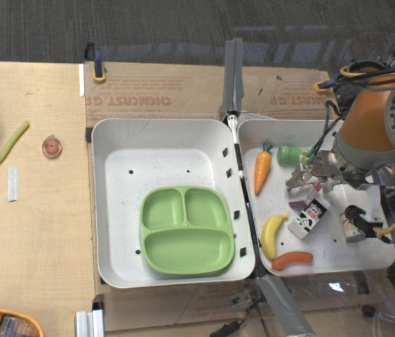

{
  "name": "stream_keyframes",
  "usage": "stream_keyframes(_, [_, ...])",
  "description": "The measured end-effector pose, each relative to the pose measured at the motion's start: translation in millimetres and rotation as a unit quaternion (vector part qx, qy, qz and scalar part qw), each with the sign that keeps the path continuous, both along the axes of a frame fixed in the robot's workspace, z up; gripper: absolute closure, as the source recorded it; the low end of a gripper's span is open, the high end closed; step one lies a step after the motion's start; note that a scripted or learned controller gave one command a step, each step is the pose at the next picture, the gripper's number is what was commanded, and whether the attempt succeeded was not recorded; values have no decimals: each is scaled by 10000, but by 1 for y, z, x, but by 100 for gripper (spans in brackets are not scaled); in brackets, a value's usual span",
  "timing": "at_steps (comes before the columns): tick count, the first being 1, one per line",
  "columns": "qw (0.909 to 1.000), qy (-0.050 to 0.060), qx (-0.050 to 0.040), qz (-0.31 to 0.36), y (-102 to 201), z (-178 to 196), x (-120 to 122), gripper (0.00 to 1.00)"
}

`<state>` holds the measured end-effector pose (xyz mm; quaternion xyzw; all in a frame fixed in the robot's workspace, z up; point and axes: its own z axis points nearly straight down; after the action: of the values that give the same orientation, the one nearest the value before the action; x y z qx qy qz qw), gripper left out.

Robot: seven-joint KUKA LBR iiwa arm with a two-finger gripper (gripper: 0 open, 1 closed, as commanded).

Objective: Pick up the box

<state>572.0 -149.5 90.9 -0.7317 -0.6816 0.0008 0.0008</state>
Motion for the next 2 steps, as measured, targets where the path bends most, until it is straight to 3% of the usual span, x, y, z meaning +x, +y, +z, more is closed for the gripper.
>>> stream_keyframes(1, [10000,6,-1,-27,-2,8,-1,100])
stream_keyframes(2, [9985,1,0,539,41,87,-62,100])
